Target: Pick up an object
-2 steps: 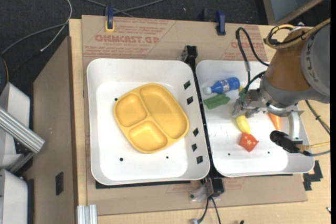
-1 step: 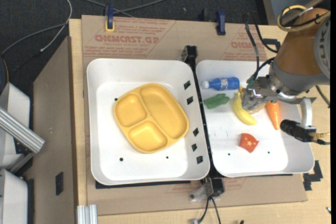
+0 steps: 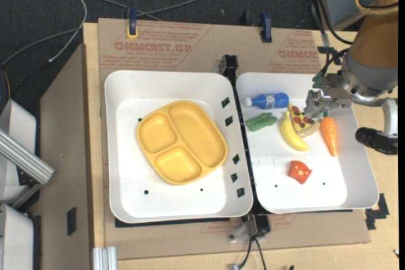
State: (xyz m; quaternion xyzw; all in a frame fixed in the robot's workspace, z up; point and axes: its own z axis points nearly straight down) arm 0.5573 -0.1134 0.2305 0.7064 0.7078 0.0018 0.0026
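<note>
Yellow banana (image 3: pixel 292 133) and pizza slice (image 3: pixel 304 126) crowd under my claw (image 3: pixel 313 112); its opening I can't tell, and I may nudge both.

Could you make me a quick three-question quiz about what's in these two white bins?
1. True or false: the yellow divided tray lies in the left bin.
2. Which toy lies nearest the gripper? A. red pepper B. pizza slice C. blue bottle
3. Fill in: the orange toy right of the banana is a ____.

Key: 1 true. 2 B. 3 carrot.
</note>
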